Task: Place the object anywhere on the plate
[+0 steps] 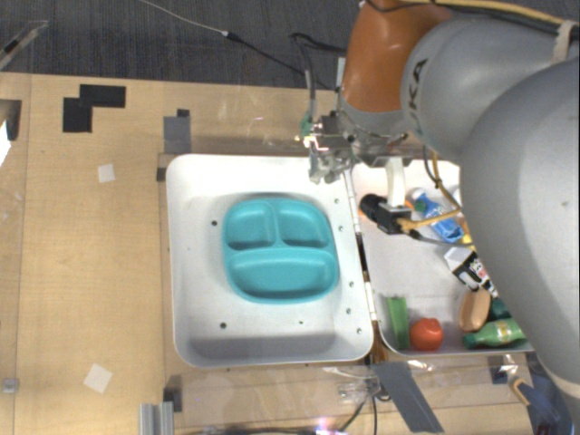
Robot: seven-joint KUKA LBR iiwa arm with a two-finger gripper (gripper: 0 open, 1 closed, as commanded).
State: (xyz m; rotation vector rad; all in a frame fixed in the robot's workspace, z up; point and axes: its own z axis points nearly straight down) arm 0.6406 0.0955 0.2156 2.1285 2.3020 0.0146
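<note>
A teal plate [279, 247] with three compartments lies in the middle of the left white bin [195, 270], and nothing rests on it. My gripper [326, 164] hangs over the far end of the wall between the two bins, just beyond the plate's far right corner. I see no object in it. The loose objects lie in the right bin [390, 270], partly hidden under the arm.
Along the right bin's near edge lie a green block [397, 320], a red tomato [426, 333], a brown bread-like piece [474, 311] and a green bottle [494, 335]. A blue item [446, 227] and a black-and-white item [471, 270] sit further back. The big grey arm covers the right side.
</note>
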